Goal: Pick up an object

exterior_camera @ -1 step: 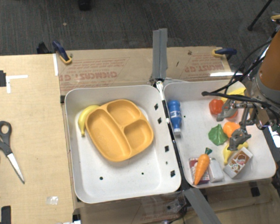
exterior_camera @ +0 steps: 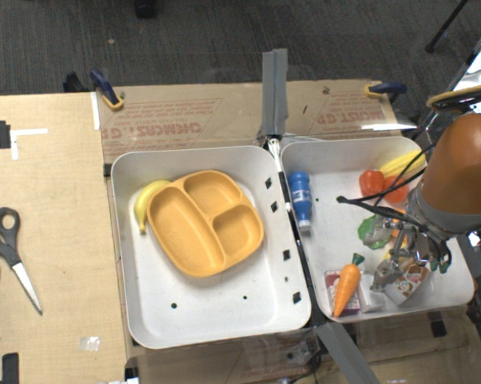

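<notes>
Gripper [exterior_camera: 405,259], fingers' state indiscernible, low in the right bin [exterior_camera: 320,153] beside the toy carrot [exterior_camera: 346,285]; nothing visibly lifted, pickup apparently still pending.

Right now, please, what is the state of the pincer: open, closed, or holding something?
Pincer: cannot be told; it is low in the right bin, among cables, over small packets beside the toy carrot.
</notes>
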`<state>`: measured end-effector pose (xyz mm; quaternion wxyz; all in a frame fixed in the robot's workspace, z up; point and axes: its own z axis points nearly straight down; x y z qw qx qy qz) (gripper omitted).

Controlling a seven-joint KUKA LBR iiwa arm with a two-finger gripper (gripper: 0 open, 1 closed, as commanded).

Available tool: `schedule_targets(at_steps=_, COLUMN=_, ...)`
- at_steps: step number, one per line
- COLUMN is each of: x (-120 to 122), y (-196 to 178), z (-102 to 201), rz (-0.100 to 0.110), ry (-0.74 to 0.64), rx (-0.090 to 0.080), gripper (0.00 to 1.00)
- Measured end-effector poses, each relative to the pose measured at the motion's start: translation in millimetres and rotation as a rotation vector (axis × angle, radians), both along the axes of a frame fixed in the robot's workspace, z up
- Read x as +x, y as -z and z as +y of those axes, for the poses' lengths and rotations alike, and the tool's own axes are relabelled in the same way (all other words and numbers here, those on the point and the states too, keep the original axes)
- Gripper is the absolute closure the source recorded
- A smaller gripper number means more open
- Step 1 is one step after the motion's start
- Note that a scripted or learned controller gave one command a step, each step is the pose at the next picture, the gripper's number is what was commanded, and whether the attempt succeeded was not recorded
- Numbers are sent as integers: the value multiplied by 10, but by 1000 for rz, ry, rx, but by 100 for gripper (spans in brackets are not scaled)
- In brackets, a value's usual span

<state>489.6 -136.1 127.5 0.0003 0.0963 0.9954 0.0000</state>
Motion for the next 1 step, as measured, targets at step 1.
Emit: schedule_targets(at_steps=1, x=632, y=353, z=-123, rz=-3, ry=2, rx=-1, gripper=0)
